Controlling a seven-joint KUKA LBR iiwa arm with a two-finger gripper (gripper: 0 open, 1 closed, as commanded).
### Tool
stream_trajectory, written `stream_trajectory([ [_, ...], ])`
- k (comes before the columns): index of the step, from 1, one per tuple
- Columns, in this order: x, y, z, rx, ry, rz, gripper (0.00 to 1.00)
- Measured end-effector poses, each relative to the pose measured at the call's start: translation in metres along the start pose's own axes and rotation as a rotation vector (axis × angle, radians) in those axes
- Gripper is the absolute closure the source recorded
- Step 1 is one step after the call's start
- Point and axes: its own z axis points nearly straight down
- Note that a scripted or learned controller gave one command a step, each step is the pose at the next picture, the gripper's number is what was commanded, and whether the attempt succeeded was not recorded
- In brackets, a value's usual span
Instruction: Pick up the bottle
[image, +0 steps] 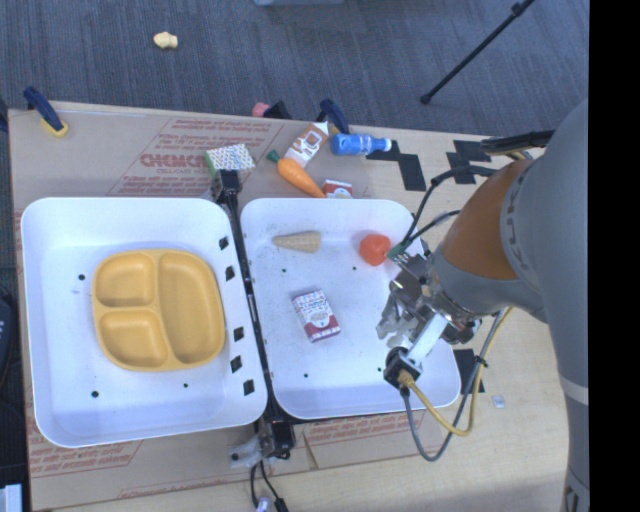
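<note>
The blue bottle (360, 145) lies on the counter (150, 150) beyond the right bin (330, 400). The gripper (405, 335) hangs over that bin's right side, far from it; its jaws cannot be read.

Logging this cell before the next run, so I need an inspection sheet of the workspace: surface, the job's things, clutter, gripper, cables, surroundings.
Surface: cardboard-covered bench bearing left bin and right bin.
Job's things: blue bottle lying on the bench behind the right bin, outside both bins.
Clutter: yellow divided plate in left bin; red carton, cone and red ball in right bin; carrot on bench.
Gripper: gripper over right bin's right side, far from bottle.
Cables: yellow cable looping below the gripper.
Surroundings: grey carpet.
</note>
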Motion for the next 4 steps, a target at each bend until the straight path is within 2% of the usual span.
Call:
stream_trajectory([
  [1,0.009,-0.01,0.031,0.002,0.0,0.144,1.0],
  [2,-0.006,0.007,-0.033,-0.001,0.002,0.45,1.0],
  [3,-0.009,0.01,-0.038,0.001,0.0,0.049,1.0],
  [4,0.001,-0.001,0.025,0.0,0.0,-0.061,1.0],
])
